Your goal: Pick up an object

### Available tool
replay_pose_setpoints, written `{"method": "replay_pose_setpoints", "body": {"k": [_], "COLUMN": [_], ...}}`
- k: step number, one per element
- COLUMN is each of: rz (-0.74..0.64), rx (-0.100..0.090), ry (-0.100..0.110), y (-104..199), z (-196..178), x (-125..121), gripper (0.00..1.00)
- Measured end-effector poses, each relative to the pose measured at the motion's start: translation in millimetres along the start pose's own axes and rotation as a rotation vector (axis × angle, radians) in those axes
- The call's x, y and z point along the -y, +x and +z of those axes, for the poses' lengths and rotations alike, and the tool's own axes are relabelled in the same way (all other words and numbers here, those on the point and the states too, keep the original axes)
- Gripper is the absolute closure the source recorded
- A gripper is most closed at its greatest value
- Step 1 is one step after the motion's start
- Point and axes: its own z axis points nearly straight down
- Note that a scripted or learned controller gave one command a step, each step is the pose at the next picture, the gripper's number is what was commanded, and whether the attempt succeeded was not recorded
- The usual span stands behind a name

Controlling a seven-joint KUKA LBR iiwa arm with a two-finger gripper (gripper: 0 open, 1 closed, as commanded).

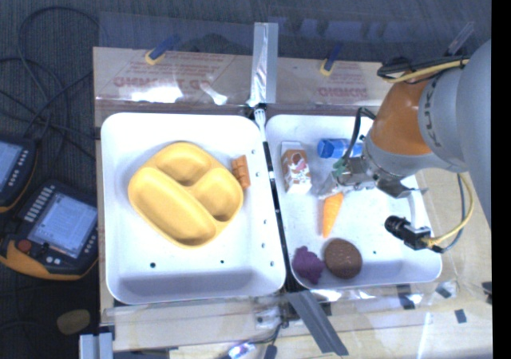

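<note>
Dark carpet surrounds the bench; left bin [120, 270] holds a big yellow mould [185, 192] with a small orange piece [240, 171] at its right edge. Right bin [399, 270] holds a carton [295, 168], blue item [332, 147], carrot [330, 212], brown ball [342, 258] and purple grapes [307, 263]. Gripper [349, 171] sits just above the carrot's far end; claw opening cannot be judged, nothing seen held.

grey arm [467, 110] with an orange band [399, 122], a yellow cable [459, 218] and black cables.
</note>
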Motion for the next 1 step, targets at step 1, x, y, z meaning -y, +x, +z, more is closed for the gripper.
{"method": "replay_pose_setpoints", "body": {"k": [1], "rz": [0.075], "rx": [-0.004], "ry": [0.016], "y": [86.3], "z": [-94.5], "x": [-32.7], "gripper": [1.0]}}
